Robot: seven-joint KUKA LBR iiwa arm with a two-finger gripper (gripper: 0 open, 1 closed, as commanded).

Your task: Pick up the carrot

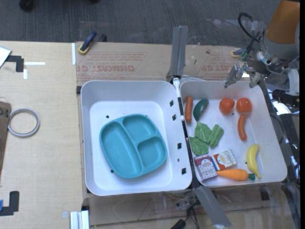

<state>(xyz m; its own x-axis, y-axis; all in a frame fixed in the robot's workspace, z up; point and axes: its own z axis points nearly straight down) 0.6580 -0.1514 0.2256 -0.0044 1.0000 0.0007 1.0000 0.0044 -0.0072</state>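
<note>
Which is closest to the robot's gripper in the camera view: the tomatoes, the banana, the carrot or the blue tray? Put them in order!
From the gripper, at the right bin's far edge:
1. Tomatoes, just below it; the two are too close to call.
2. Banana, by the right wall.
3. Carrot, at the near edge.
4. Blue tray, in the left bin.

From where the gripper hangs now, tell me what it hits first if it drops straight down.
Probably the bare white floor at the far edge of the right bin. The gripper hangs above that rim, with the two red tomatoes nearest; depth is unclear. The orange carrot lies at the near side.
</note>
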